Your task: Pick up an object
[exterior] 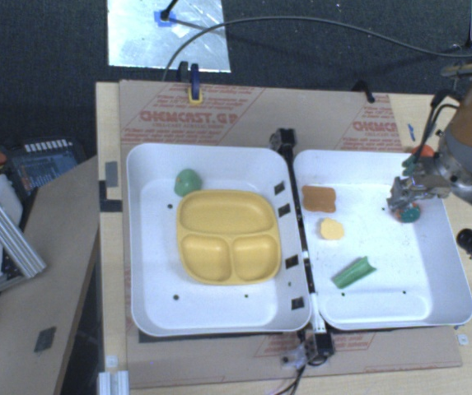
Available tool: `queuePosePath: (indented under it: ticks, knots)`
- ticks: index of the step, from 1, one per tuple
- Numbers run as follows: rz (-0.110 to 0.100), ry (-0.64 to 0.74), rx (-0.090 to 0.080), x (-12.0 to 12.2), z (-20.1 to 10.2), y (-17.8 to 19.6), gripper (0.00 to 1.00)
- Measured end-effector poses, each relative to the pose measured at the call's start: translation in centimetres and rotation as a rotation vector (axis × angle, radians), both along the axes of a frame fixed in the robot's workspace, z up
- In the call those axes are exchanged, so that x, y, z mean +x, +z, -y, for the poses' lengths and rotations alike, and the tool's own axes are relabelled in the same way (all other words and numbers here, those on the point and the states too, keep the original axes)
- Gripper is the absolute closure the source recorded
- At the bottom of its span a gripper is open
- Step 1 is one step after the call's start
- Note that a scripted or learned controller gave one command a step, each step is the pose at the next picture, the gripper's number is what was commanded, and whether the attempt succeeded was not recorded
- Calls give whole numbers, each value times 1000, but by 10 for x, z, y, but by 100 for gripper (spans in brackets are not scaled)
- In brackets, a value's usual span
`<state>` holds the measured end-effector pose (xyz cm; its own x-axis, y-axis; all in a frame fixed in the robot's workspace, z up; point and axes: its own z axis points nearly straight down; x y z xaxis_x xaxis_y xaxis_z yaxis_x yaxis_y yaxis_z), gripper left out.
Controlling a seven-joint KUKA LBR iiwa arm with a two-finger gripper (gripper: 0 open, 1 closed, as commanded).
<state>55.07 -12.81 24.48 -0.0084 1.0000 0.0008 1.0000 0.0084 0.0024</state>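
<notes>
Where the arm reaches into the right bin (441,303), the gripper (404,202) is low at its far right; finger state cannot be determined. A small teal object (409,214) lies just beneath it.

The gripper (404,201) sits low over a teal object (409,214) in the right bin (384,307).
</notes>
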Motion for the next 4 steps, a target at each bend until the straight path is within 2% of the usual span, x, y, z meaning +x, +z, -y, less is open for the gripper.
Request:
queuePosePath:
  ticks: [3, 4]
  knots:
    - [1, 2, 1, 49, -173, 3, 100]
    - [0, 1, 1, 57, -225, 2, 100]
